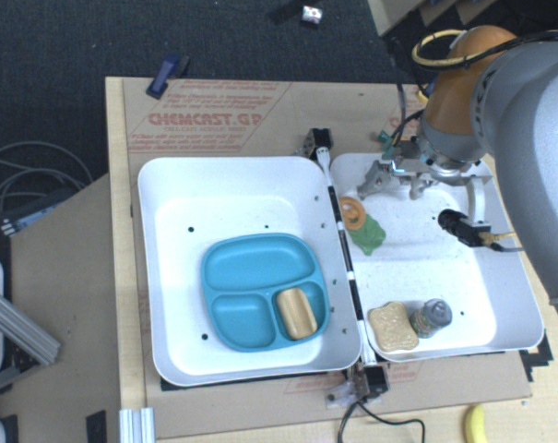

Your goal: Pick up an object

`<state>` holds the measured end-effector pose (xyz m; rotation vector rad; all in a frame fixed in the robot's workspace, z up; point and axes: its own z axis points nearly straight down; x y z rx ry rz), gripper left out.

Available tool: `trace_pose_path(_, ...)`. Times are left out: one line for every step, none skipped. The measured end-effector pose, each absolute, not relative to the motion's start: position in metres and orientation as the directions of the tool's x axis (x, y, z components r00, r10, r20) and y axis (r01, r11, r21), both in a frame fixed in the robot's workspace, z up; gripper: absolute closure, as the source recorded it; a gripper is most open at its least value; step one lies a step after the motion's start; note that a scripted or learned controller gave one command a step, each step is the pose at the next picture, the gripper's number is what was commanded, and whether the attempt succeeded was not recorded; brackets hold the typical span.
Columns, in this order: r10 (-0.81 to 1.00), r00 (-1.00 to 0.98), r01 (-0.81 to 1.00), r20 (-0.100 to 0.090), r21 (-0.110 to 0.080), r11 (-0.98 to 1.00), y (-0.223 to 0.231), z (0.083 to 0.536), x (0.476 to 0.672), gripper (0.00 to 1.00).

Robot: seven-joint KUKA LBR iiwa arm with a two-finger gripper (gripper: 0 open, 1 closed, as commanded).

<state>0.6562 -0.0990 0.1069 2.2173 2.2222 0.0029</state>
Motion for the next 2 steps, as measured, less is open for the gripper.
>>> trace_pose_path(1.0,0.0,1.0,0.001,0.0,0.0,-0.092,0.086,0.571,0.0)
trace_pose_path(1.0,0.0,1.0,0.0,0.003,0.0,-0.093,0.086,0.582,0.0)
